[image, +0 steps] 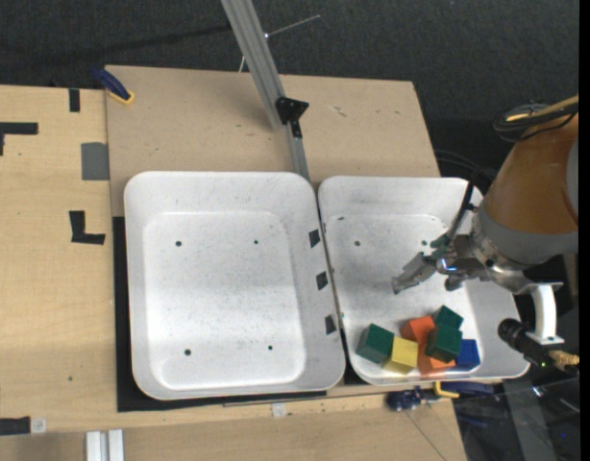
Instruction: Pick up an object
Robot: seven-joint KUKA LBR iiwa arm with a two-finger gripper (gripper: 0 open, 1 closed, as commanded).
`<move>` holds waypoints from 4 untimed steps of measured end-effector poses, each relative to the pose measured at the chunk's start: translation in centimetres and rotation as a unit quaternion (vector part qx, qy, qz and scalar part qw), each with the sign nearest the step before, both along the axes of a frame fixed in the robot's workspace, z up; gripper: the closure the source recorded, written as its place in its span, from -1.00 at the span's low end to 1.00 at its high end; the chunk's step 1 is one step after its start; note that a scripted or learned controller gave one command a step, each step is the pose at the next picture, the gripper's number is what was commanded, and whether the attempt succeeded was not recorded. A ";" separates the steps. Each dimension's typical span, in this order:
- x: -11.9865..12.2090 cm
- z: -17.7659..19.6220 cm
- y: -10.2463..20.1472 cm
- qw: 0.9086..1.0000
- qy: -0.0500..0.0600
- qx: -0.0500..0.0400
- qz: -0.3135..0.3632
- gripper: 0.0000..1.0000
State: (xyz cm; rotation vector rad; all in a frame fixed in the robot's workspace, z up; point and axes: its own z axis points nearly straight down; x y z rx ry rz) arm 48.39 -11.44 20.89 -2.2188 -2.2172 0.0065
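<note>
My gripper [411,277] is positioned over the right bin [381,221], its fingers spread apart with nothing between them. The blocks lie just beyond it in the bin's near corner: a green block [375,342], a yellow block [404,353], an orange block [418,328], a dark green block [448,328] and a blue block [468,353]. The left bin [218,277] sits alongside, touching the right bin.

We are seeing open floor across the left bin [223,277]; in the right bin [391,229], blocks [420,342] are crowding the near corner, far half open.
</note>
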 end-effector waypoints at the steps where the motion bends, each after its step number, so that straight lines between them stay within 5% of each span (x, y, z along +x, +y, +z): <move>1: 0.6 -5.6 -0.5 1.000 0.001 0.000 0.001 -1.00; 2: 0.1 -10.1 0.0 1.000 0.001 0.001 0.001 -1.00; 3: 0.2 -8.9 0.0 1.000 -0.001 0.001 0.001 1.00; 4: 0.3 -4.7 -0.1 1.000 -0.004 0.000 0.001 1.00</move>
